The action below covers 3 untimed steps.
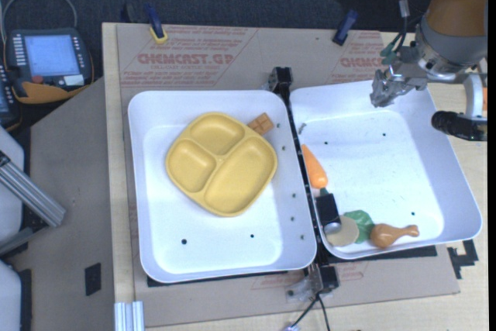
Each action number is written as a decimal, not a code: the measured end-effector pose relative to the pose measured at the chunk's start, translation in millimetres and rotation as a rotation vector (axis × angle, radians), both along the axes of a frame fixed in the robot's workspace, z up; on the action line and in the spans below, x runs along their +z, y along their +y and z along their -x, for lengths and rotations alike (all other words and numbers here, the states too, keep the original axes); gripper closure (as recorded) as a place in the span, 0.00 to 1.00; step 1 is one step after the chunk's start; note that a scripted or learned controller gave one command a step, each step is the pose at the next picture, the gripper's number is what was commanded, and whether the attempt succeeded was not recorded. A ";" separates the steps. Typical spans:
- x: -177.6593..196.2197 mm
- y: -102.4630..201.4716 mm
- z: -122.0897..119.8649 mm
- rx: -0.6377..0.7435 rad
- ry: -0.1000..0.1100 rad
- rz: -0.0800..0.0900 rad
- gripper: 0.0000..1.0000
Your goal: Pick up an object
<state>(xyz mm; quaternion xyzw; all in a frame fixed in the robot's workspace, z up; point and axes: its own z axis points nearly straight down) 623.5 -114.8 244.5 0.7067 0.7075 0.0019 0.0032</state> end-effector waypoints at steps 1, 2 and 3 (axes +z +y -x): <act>42.4 -0.2 -1.0 0.000 0.001 0.000 1.00; 34.8 44.1 1.3 0.004 0.008 -0.003 1.00; 13.4 85.8 8.6 0.003 0.011 -0.003 1.00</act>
